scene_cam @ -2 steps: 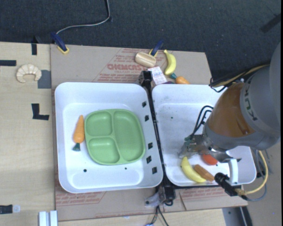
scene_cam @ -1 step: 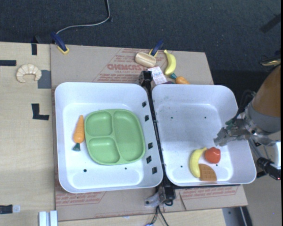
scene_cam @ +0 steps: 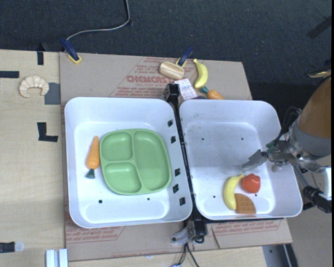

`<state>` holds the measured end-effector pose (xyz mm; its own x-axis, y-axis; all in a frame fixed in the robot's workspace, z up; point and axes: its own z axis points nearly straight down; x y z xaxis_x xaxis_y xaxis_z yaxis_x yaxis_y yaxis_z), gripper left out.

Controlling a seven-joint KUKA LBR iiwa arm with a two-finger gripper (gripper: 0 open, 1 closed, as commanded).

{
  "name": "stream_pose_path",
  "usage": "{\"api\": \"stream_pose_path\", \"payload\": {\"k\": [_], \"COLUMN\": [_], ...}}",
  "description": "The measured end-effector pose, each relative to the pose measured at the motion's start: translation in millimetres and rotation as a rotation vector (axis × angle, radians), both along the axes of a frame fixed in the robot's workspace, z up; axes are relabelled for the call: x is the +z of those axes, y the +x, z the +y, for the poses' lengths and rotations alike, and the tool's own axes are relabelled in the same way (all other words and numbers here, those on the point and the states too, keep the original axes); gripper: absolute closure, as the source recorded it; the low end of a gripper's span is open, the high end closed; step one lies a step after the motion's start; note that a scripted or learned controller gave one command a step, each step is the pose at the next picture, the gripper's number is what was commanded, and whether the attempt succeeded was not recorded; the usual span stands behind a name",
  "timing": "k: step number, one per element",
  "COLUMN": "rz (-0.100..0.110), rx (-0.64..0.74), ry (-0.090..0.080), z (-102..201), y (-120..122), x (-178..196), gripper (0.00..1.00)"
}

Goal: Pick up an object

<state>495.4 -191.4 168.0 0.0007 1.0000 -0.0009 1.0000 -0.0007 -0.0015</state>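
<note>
- The pincer (scene_cam: pixel 263 156) hangs over the right bin (scene_cam: pixel 228 113), near its right wall, with the grey arm (scene_cam: pixel 317 121) coming in behind it. One finger points out toward the bin's middle; I cannot tell how far the fingers are spread, and nothing shows between them.
- Closest candidates lie just below and slightly left of the pincer: a red tomato (scene_cam: pixel 251 183), a yellow banana (scene_cam: pixel 230 192) and a brown wafer-like piece (scene_cam: pixel 245 204). The three touch one another in a tight cluster near the bin's front wall.
- Main risk: closing on that cluster may catch two items at once, or wedge a finger between them so neither is gripped.
- The tomato looks round and smooth; a grip off its middle would likely squirt it sideways into the banana.
- The flat brown piece sits low on the floor, so fingers may skate over it.
- The cluster is near the front and right walls; a descent too far that way could strike the rim.
- Far left of the pincer, the other bin holds a green divided plate (scene_cam: pixel 136 161) and a toy carrot (scene_cam: pixel 93 153); reaching them means crossing the divider (scene_cam: pixel 178 149), another collision point.
</note>
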Motion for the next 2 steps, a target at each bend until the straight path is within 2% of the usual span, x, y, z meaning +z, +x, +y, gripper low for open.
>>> {"api": "stream_pose_path", "payload": {"k": [1, 2], "rz": [0.001, -0.013], "rx": [0.002, 0.002], "ry": [0.003, 0.0], "z": [41, 42], "y": [-8, -3], "x": [-78, -67], "gripper": [0.0, 1.0]}}
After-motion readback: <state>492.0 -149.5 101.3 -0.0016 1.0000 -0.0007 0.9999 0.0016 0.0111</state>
